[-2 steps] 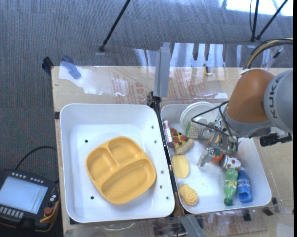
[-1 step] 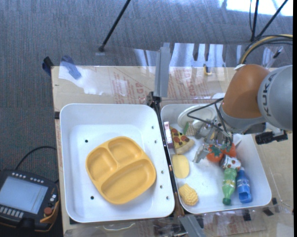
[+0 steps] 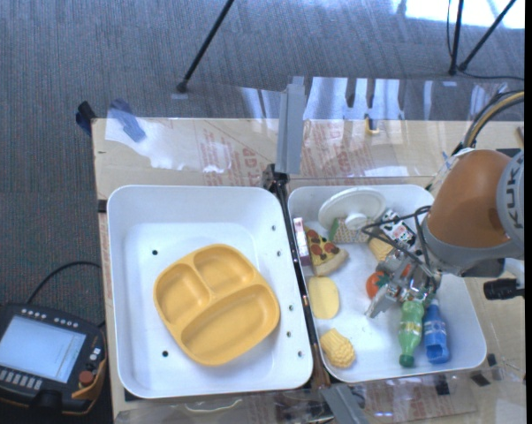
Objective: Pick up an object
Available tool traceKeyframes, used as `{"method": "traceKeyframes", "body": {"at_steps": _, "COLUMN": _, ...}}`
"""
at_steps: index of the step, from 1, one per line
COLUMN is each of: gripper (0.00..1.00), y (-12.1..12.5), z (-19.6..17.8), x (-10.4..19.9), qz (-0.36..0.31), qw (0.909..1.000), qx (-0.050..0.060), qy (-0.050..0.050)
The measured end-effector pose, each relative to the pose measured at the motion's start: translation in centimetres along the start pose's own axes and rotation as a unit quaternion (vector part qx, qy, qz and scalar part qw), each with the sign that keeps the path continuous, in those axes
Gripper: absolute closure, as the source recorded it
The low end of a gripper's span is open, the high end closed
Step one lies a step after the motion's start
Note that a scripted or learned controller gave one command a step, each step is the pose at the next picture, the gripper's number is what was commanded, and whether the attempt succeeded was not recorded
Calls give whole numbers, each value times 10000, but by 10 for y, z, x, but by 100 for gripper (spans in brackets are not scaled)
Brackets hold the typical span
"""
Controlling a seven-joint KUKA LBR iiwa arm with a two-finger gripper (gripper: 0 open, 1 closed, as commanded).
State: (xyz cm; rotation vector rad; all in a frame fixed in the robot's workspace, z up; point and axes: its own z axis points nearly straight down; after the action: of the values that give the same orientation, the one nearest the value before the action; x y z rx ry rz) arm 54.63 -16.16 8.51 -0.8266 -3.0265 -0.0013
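In the right bin (image 3: 475,325), jaws (image 3: 391,291), grip unclear, beside an upright-lying green bottle (image 3: 411,327).

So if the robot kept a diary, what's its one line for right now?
phase: reaching | gripper: over right bin, beside green bottle | held: nothing seen | left bin: yellow tray

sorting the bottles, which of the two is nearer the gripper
The green bottle: it lies just under the gripper, while the blue bottle lies on its far side.

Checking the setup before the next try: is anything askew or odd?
Nothing spilled or damaged. The yellow tray lies at a slant in the left bin; the bottles lie flat beside the end effector in the right bin.
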Motion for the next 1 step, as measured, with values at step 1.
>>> {"method": "traceKeyframes", "body": {"at_steps": 1, "gripper": 0, "y": 47, "z": 1, "x": 49, "qz": 2555, "qw": 9668, "qx": 12, "qy": 16}}
